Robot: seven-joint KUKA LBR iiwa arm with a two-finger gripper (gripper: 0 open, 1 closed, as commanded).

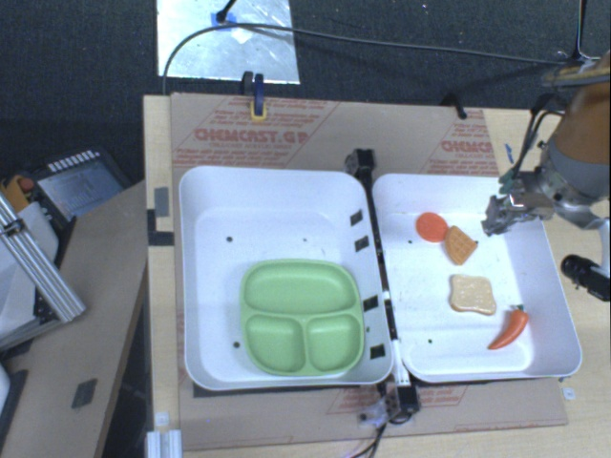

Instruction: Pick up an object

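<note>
Orange chili pepper [509, 329] and toast slice [473, 295] are left low in right bin [554, 284]; cracker [460, 245] beside gripper [496, 219], whose grasp state cannot be told, is best approached vertically, centred.

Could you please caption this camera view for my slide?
Claw over right bin, near orange disc, cracker, toast, carrot.

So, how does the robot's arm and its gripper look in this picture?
The arm is grey, rounded and bulky, with an orange band above the wrist. Thin dark cables run along it. The gripper is small, made of dark and silvery metal parts.
</note>
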